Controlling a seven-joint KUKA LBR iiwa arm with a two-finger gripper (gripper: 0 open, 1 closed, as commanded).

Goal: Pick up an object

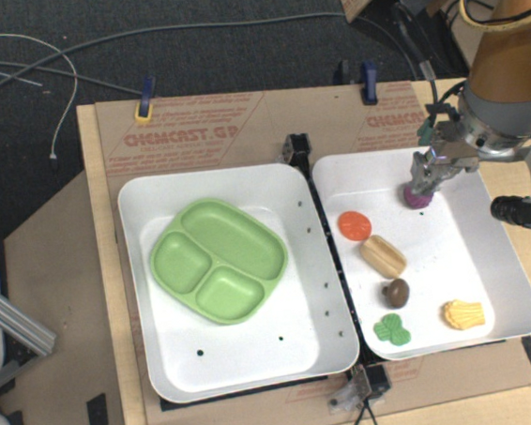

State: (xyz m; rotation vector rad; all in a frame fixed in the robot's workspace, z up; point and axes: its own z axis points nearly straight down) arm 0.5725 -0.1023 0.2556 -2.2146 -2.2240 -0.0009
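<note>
My fingers (422,184) hang right over a small round purple thing (419,196) at the far end of the right white bin (494,230). I cannot tell if they are apart or together. Nearer lie an orange round slice (354,225), a tan bread roll (382,256), a brown ball (397,292), a green leafy piece (391,329) and a yellow ridged piece (464,313). The left white bin (149,266) holds a green split plate (218,259). The brown board (237,125) on the table reads "CHEMCAST GP".

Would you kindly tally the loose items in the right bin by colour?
Orange: 1
Tan: 1
Brown: 1
Green: 1
Yellow: 1
Purple: 1, under the gripper
Total: 6
</note>
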